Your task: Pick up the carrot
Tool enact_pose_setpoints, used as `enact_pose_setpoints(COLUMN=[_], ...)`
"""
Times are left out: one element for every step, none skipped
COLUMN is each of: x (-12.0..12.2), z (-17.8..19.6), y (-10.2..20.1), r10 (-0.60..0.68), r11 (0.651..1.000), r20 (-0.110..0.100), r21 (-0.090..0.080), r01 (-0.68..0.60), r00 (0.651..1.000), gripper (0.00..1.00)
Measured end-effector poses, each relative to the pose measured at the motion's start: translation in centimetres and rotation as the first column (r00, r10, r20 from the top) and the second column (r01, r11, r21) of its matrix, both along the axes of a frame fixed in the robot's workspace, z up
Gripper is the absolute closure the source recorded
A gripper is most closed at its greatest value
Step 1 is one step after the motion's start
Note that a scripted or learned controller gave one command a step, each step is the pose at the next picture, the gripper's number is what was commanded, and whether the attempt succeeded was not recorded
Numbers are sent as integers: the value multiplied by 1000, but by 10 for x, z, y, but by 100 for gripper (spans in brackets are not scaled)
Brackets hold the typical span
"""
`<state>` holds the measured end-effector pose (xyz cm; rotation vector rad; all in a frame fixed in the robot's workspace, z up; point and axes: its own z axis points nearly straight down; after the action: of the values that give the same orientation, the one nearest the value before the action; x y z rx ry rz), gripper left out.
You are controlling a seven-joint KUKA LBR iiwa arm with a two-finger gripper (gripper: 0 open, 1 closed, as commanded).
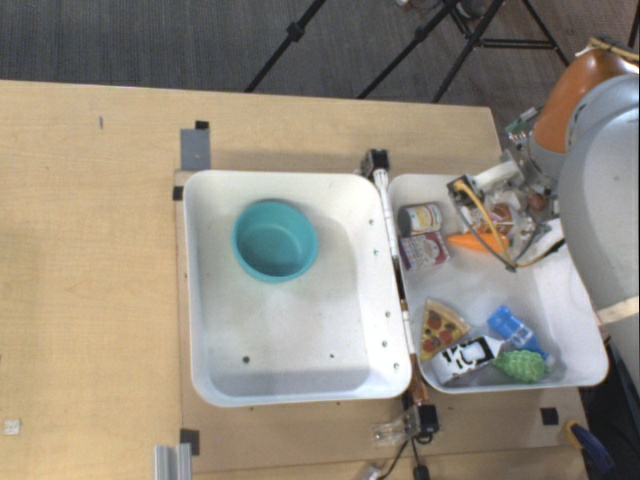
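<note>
A teal bowl (275, 240) sits in the left bin (300, 368); the right bin (575, 368) holds a can (420, 218), pizza slice (441, 326) and green toy (520, 365).

Grey arm reaching in from the right edge, orange band above the wrist at upper right, wrist angled down and leftward, claw (492, 230) low over the near-right side, wrapped in cables, its tips hard to make out

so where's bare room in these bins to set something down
Left bin: bare floor below and right of the teal bowl. Right bin: crowded, with the can, carrot, pizza slice and gripper; a small patch mid-bin.
</note>
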<state>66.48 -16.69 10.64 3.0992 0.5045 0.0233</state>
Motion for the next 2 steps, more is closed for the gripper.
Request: enact_pose_setpoints(x=[2, -15], z=[0, 0], y=[-9, 9], r10=[-107, -117], r11=[994, 993], r20=[-1, 29], r21=[6, -8], r01=[107, 117], r00=[994, 993], gripper=[0, 0])
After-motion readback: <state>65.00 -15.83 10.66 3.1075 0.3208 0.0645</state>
